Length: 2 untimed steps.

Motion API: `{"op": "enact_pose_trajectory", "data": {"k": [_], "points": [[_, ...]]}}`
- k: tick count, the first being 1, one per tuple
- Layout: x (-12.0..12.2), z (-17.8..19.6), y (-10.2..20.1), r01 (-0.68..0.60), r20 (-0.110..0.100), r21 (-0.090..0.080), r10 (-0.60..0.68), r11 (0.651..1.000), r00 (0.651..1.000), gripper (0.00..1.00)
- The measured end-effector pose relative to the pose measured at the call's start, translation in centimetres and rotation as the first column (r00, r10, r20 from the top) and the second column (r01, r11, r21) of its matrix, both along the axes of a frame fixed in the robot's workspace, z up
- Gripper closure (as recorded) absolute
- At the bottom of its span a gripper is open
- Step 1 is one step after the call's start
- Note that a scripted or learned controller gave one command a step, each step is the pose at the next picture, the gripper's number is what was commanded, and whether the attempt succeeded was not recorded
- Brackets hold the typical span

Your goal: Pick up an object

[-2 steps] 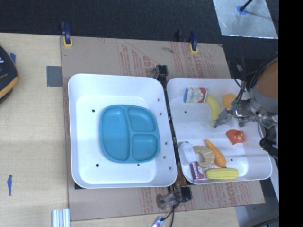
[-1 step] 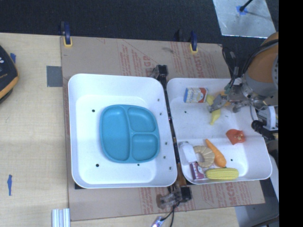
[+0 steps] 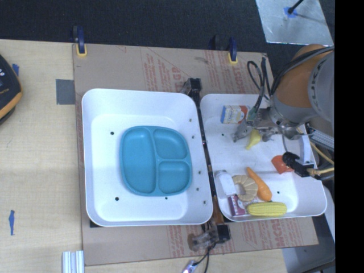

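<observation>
Left bin (image 3: 96, 152): it holds a blue divided plate (image 3: 155, 159); nothing to pick there.
Right bin (image 3: 310, 201): the objects are here, a carrot (image 3: 259, 185), a corn cob (image 3: 266, 209), a yellow piece (image 3: 253, 139).
Hand (image 3: 250, 131): low over the yellow piece; whether it is open or closed, I cannot tell.
Advice: centre on one piece, away from the bin wall, before closing.
</observation>
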<state>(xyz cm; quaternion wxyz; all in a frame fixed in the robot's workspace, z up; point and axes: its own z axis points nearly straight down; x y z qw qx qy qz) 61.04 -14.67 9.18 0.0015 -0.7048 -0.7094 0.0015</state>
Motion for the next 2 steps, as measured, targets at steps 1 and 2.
{"op": "enact_pose_trajectory", "data": {"k": [1,2], "points": [[0.0,1.0,-0.1,-0.002,-0.002,-0.001,0.002,1.000,1.000,1.00],[-5.6,10.1,8.3,-0.001,0.001,0.000,0.001,1.000,1.000,1.00]]}}
